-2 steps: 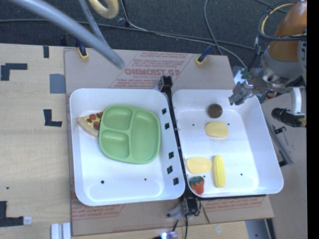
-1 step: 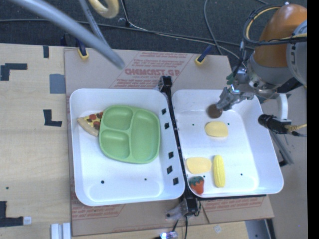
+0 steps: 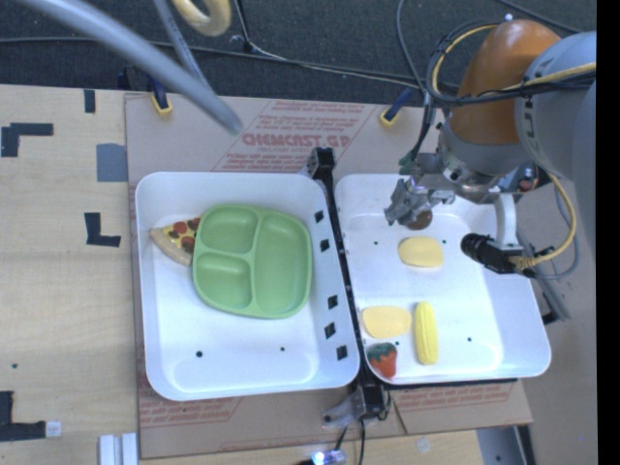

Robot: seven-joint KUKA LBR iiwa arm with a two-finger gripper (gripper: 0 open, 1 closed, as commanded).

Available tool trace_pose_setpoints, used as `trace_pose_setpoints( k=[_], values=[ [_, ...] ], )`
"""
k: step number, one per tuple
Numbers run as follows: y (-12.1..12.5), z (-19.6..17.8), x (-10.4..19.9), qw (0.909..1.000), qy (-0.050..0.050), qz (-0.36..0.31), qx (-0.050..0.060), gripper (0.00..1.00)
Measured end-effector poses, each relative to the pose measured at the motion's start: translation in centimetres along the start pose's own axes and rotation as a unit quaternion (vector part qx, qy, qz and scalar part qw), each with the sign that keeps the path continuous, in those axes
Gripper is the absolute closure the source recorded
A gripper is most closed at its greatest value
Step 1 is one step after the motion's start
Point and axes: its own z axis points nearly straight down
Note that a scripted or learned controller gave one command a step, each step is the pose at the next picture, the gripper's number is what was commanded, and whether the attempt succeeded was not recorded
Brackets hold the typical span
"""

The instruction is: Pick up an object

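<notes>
My gripper (image 3: 409,207) hangs over the back of the right bin (image 3: 504,352), under the orange-banded wrist. A small brown object (image 3: 421,221) shows right at its tip; whether it is gripped cannot be made out. Just in front of the tip lies a pale yellow oval piece (image 3: 421,252). Nearer the bin's front are a flat yellow piece (image 3: 386,321), a corn cob (image 3: 425,332) and a red strawberry-like item (image 3: 385,359).
The left bin (image 3: 242,371) holds a green divided plate (image 3: 254,260) with a pizza slice (image 3: 174,240) tucked at its left edge. A black divider (image 3: 334,269) runs between the bins. Cables (image 3: 499,252) loop beside the wrist on the right.
</notes>
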Motion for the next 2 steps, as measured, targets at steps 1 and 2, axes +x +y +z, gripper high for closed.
trace_pose_setpoints(
  k=[1,2],
  values=[
    [-1.2,1.0,5.5,1.0,0.0,0.0,0.001,1.0],
    [-1.6,1.5,10.6,1.0,0.0,0.0,0.0,1.0]
  ],
)
